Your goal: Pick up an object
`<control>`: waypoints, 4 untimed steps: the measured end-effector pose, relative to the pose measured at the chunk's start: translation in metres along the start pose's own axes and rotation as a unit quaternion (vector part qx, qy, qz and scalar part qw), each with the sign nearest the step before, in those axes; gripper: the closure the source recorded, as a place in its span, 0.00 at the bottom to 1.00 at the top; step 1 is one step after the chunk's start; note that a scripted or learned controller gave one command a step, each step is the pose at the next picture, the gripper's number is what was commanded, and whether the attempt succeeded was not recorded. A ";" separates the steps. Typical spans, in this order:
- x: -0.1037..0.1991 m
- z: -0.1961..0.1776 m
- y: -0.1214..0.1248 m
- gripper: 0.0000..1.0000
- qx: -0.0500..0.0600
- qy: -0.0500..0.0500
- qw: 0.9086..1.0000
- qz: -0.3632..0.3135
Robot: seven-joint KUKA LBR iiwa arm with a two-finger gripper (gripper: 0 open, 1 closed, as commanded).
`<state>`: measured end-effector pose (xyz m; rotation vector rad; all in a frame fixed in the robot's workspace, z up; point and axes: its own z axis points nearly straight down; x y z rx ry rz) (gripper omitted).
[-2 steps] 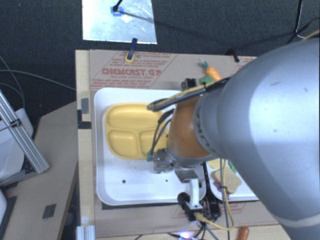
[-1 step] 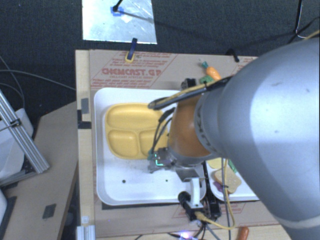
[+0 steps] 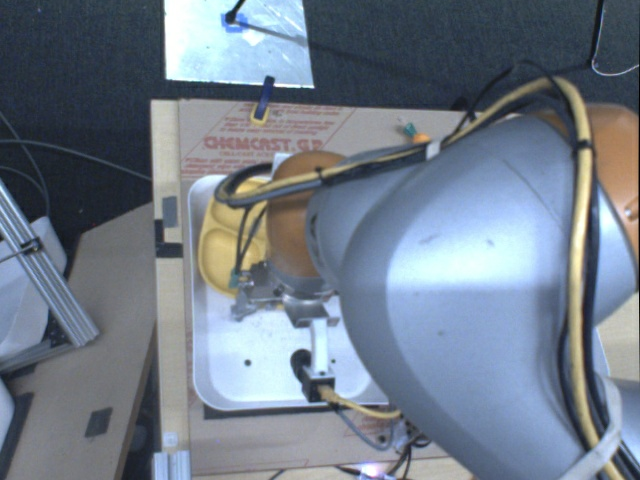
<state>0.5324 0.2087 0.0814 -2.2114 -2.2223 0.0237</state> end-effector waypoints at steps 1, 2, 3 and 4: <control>-0.152 -0.110 0.059 0.00 -0.016 0.000 1.000 0.008; -0.141 -0.114 0.055 1.00 -0.010 0.003 1.000 -0.001; -0.141 -0.114 0.055 0.00 -0.009 0.003 1.000 -0.001; -0.141 -0.125 0.056 1.00 -0.010 0.003 1.000 -0.003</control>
